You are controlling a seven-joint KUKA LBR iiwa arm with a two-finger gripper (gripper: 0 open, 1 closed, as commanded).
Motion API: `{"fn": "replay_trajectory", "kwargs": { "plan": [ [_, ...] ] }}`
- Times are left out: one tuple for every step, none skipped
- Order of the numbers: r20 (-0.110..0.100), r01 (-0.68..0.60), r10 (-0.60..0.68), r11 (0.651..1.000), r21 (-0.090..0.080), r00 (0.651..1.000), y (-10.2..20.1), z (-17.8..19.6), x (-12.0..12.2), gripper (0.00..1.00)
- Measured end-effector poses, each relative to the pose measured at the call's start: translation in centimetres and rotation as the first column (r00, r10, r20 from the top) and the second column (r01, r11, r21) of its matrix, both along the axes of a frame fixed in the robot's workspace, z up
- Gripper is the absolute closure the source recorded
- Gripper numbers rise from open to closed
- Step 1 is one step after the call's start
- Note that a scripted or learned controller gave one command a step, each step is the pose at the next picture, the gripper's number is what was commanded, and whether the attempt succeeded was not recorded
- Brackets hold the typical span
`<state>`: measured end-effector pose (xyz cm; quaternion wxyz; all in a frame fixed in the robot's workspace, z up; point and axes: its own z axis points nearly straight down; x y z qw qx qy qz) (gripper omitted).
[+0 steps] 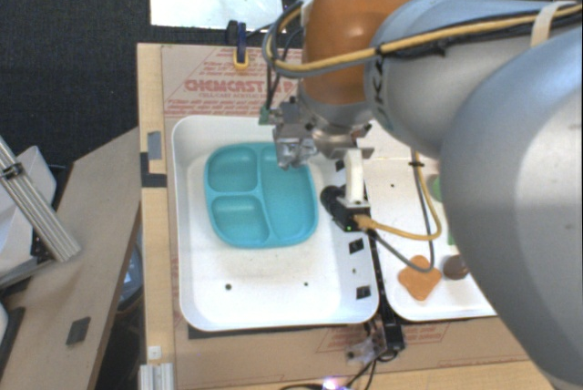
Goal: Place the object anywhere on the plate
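Where cardboard (219, 87) backs them, bins (196, 288) sit.

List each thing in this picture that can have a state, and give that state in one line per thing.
Teal plate: flat in the left bin, compartments bare.
Orange object: lying in the right bin, not on the plate.
Hand: over the plate's upper edge, holding nothing visible.

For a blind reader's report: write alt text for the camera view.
A grey arm's end effector hangs over the upper edge of a teal divided plate in the left white bin. An orange object lies in the right white bin, beside a darker item partly behind the arm.
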<state>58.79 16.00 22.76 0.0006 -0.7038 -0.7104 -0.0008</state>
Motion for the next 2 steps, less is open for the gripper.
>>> {"fn": "replay_trajectory", "kwargs": {
  "plan": [
    [0.001, 0.003, -0.003, 1.0, -0.002, 1.0, 0.01, -1.32, 1.16, 1.0],
    [0.001, 0.003, -0.003, 1.0, -0.002, 1.0, 0.0, -1.25, 1.14, 0.0]
  ]
}}
